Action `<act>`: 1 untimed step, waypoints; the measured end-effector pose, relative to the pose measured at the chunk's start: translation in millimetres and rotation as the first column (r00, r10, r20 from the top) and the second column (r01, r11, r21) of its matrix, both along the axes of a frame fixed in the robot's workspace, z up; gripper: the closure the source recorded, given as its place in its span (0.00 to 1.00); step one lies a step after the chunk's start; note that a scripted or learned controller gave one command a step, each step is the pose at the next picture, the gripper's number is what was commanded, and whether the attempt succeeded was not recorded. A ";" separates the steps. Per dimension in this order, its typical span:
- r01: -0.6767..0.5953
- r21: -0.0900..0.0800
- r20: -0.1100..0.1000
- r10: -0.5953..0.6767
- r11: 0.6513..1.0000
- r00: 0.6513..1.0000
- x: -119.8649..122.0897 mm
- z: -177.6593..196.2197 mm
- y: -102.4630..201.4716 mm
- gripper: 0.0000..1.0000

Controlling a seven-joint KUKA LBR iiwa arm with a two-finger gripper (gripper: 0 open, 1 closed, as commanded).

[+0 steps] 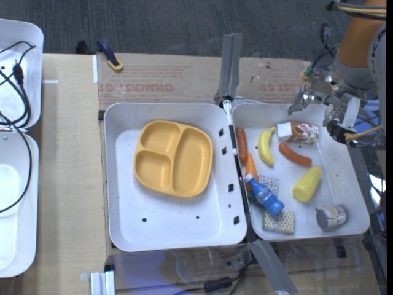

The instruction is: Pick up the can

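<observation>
Near the right bin's (359, 183) front right corner, the can (331, 216) is seen on its side, apart from a yellow bottle (307, 184). Whether the tool (334, 106) is apart cannot be told.

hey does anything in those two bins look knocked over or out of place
Mostly ordinary clutter. The can lies on its side in the right bin's near corner, and the blue bottle lies flat too. The yellow plate sits flat in the left bin.
</observation>
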State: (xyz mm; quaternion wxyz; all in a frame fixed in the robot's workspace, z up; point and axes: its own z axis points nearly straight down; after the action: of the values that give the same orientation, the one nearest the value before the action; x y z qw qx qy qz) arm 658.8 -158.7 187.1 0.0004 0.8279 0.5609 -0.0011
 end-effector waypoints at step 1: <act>-0.069 0.000 0.015 0.069 0.998 0.998 -3.4 -77.3 -41.0 0.00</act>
State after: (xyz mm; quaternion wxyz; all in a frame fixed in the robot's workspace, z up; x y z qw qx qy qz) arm 655.4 -199.7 109.8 0.0043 0.8080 0.5891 0.0053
